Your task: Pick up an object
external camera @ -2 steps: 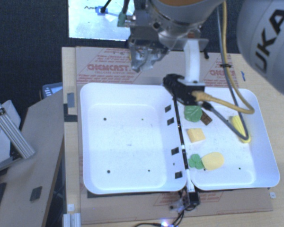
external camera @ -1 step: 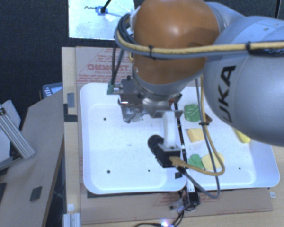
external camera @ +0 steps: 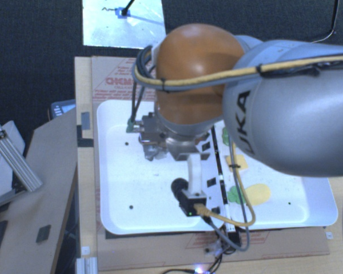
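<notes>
Single fixed camera above the bench (external camera: 138,251), slanted down onto both bins (external camera: 126,196) (arm (external camera: 297,119) seemingly close beneath)

Grey arm (external camera: 297,113) reaching in from the right, orange wrist band (external camera: 197,73) uppermost, end effector (external camera: 151,140) pointing down beneath it

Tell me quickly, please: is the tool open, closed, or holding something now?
Tool: cannot be told from this top view.
</notes>
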{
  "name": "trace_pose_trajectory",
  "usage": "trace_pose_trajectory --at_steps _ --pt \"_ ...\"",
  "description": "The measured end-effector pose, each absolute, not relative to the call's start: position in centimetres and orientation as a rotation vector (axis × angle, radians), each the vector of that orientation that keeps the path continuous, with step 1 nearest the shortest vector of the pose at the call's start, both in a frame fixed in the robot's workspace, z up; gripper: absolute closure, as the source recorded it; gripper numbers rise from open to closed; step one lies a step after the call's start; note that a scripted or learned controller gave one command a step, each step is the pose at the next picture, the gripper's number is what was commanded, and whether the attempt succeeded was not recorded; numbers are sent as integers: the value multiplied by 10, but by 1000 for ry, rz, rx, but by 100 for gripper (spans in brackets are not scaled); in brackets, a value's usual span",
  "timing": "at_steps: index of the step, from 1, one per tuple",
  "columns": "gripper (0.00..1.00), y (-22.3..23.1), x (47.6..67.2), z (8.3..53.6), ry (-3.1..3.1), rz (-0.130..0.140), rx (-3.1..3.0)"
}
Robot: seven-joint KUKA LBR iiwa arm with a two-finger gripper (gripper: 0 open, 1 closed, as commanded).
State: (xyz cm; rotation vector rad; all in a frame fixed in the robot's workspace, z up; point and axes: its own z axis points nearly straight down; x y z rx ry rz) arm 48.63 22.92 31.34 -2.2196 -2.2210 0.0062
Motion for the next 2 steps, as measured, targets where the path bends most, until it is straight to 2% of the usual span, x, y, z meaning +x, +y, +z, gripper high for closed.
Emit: trace_pose_trajectory --at_steps 1,2 --pt "100 193 488 469 -2224 -29 -2229" --pt "100 225 486 390 -2226 6 -2213"
